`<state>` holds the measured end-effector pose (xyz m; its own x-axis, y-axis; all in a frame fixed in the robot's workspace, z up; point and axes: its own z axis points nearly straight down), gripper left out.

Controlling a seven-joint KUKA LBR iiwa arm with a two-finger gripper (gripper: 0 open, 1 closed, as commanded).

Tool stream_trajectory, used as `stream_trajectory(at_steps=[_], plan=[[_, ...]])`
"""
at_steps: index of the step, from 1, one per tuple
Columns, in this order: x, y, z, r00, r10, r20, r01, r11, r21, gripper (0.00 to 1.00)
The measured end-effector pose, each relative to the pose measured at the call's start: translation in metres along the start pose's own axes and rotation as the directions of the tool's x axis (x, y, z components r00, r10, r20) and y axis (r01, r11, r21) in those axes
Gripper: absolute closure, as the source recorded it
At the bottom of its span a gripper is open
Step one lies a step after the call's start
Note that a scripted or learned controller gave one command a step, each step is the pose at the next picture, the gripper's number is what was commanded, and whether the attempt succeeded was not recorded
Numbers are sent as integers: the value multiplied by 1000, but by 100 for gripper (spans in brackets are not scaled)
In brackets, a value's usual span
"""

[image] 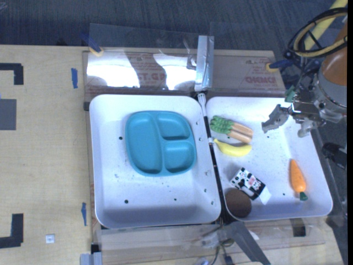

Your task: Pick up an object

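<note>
Looking down at the worktop, you are seeing the gripper hanging over the top right part of the right bin. Its fingers are looking spread apart, and nothing is sitting between them. So the picking up is not done yet, I think. The toys are all lying in that bin: a banana touching a green-topped corn, an orange carrot by the right wall, and a black-and-white block beside a brown ball. A blue tray is resting in the left bin.
</note>
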<state>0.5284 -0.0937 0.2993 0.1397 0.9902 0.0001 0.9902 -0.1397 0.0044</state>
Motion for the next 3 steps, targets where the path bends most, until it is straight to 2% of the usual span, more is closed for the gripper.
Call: stream_trajectory(at_steps=[1, 2, 3], plan=[[-1, 1, -10, 1000, 1, 1, -1, 1000, -2, 100], [-1, 1, -9, 1000, 1, 1, -1, 1000, -1, 0], [-70, -21, 128, 997, 72, 2, -72, 997, 15, 0]])
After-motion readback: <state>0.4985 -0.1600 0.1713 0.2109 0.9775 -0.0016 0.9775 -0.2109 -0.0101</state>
